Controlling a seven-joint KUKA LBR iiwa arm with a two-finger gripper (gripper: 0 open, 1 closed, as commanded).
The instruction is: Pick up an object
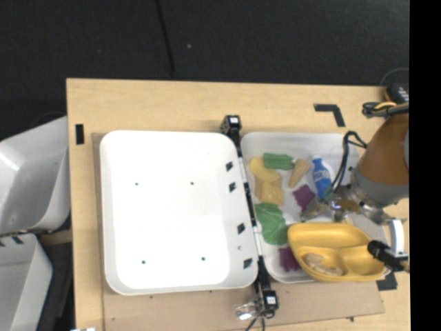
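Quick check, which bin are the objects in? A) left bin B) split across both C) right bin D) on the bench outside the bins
C: the blue bottle, green piece and large yellow object all lie inside the right bin, where the arm reaches in.

Even, fairly bright light falls from overhead on the counter (172, 105); the left bin (172, 212) glares nearly blown-out white. Shadows are faint. The whole frame is soft and grainy, its surroundings dark.
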